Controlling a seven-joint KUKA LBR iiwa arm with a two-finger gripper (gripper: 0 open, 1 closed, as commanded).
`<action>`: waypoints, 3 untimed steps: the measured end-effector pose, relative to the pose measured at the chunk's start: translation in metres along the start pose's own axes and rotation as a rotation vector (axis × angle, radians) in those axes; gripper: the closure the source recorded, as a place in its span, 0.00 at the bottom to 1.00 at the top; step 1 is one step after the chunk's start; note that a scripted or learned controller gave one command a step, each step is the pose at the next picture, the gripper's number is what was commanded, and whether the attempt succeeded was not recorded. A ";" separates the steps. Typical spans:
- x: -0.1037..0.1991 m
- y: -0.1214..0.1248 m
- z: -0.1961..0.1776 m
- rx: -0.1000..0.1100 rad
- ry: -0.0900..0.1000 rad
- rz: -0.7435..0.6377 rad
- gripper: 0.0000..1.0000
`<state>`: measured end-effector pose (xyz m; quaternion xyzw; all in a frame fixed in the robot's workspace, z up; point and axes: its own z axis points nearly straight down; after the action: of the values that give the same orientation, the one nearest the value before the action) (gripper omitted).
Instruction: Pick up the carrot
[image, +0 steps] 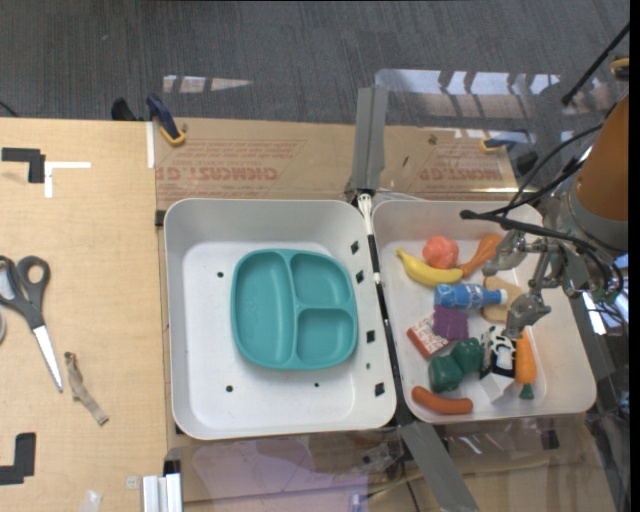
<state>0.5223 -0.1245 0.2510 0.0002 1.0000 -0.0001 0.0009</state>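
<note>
Carrot (524, 360) sits just below my claw (524, 290); fingers spread apart, gripping nothing, banana (428, 268) off left.

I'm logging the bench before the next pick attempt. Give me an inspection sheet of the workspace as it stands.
Surface: two white bins side by side; left bin holds a teal divided plate.
Job's things: carrot lies near the right bin's right wall, green end toward the front.
Clutter: banana, blue bottle, purple block, green toy, sausage, reddish ball, all in the right bin.
Gripper: gripper hovers over the right bin, above the carrot, holding nothing.
Cables: black cables run along the arm.
Surroundings: scissors on the wooden board at left.
</note>
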 end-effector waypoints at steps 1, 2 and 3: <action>0.010 -0.053 0.107 0.000 0.001 0.090 0.00; 0.017 -0.081 0.146 -0.002 -0.013 0.064 0.00; 0.010 -0.082 0.129 0.006 -0.036 0.060 1.00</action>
<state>0.5130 -0.2063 0.1216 0.0300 0.9994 -0.0033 0.0190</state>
